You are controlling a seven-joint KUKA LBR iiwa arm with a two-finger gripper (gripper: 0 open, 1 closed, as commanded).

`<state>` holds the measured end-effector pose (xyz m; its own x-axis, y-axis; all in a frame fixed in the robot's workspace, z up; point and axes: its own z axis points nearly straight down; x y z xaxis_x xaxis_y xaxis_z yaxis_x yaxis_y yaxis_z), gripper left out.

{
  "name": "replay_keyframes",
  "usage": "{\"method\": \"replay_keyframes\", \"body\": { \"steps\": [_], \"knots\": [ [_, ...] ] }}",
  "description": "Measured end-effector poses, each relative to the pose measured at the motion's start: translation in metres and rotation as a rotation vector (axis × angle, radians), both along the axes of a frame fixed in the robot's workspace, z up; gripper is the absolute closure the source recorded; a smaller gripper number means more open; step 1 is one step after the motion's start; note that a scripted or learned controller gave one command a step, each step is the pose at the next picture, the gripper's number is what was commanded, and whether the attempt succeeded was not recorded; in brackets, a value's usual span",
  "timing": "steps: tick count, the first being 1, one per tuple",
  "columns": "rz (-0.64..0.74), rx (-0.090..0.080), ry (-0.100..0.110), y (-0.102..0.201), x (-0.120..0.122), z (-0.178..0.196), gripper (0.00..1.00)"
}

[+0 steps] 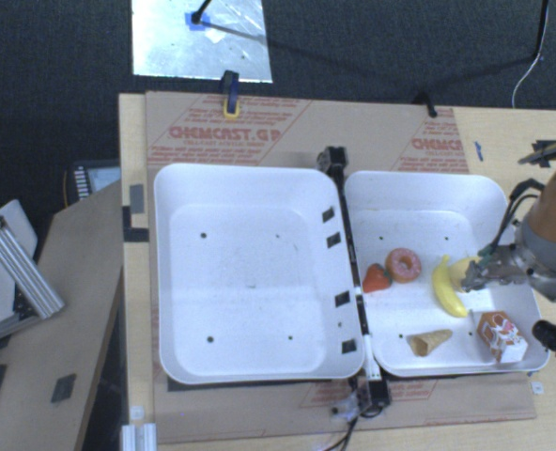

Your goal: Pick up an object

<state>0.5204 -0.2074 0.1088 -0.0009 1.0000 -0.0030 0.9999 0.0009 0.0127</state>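
Gripper (475, 275) hovering just right of banana (447, 289), finger state unclear; banana looking light, smooth, curved, so gripping across its middle seems best.

In the right bin (428, 191) lie five small things: a red strawberry (377, 278) touching a pink-frosted doughnut (405, 264), a yellow banana (448, 287) lying curved on its side, a tan cone (429, 342) lying flat, and a red-and-white carton (501, 335) near the corner.
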Motion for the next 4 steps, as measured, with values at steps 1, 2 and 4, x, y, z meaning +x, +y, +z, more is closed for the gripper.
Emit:
{"method": "replay_keyframes", "body": {
  "steps": [1, 2, 4],
  "knots": [
    [0.0, 0.0, 0.001, 0.0, 0.0, -0.001, 0.0],
    [0.0, -0.001, -0.002, 0.0, 0.001, 0.01, 1.0],
    [-0.001, -0.002, -0.005, 0.0, 0.002, 0.021, 1.0]
  ]
}}
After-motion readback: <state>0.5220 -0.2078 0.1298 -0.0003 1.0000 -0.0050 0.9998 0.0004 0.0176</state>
